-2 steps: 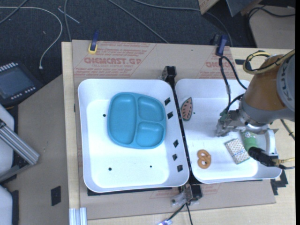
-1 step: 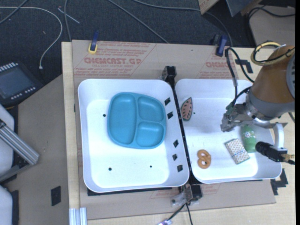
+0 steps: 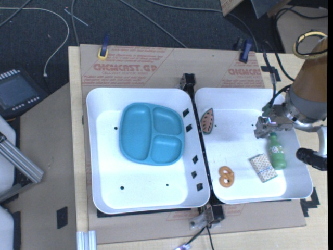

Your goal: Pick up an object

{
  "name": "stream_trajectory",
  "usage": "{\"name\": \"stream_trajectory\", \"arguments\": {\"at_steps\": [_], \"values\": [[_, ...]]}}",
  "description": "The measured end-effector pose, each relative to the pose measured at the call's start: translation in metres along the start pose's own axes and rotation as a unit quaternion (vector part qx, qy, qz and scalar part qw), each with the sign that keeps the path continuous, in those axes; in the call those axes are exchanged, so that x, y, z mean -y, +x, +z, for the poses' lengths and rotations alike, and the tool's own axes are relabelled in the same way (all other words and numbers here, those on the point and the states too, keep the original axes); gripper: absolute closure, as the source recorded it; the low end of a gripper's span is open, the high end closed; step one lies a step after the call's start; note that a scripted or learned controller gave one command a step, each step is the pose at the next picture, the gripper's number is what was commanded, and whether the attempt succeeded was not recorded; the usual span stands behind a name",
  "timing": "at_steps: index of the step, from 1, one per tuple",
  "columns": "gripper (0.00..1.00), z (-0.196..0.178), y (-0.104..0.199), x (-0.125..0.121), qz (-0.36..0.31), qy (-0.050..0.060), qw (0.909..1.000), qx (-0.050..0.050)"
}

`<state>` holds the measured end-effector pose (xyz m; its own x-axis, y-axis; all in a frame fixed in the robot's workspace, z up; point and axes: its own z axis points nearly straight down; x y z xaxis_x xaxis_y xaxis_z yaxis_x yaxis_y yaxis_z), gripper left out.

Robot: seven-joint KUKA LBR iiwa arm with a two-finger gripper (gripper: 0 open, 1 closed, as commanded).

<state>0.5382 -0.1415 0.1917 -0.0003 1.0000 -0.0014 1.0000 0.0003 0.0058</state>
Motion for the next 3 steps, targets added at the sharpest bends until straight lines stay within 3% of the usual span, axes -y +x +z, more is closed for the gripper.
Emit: {"name": "stream_trajectory", "arguments": {"at_steps": [1, 3], "values": [[1.0, -0.048, 0.0, -0.002, -0.001, 0.0, 1.0, 0.0], [1.0, -0.029, 0.108, -0.026, -0.002, 0.004, 1.0, -0.002]]}}
